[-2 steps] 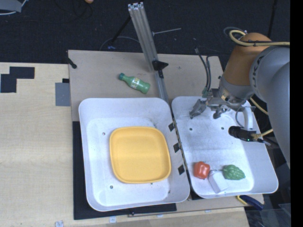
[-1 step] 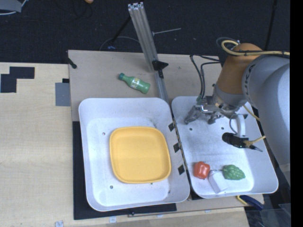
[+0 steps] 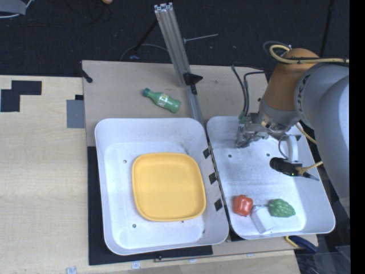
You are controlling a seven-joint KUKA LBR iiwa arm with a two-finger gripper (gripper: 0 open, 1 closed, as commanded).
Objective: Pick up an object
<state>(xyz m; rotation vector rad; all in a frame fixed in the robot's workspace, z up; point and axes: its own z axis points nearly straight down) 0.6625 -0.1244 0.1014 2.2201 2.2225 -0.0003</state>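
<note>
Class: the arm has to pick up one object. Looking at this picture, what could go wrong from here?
1. The gripper hangs over a bare part of the right bin, apart from its objects; a grasp there would likely catch nothing.
2. The red pepper, white block and green piece lie close together by the near rim; reaching for one may shove another.
3. The yellow plate lies flat and wide, probably hard to grip.

Green bottle lying on bench
</note>
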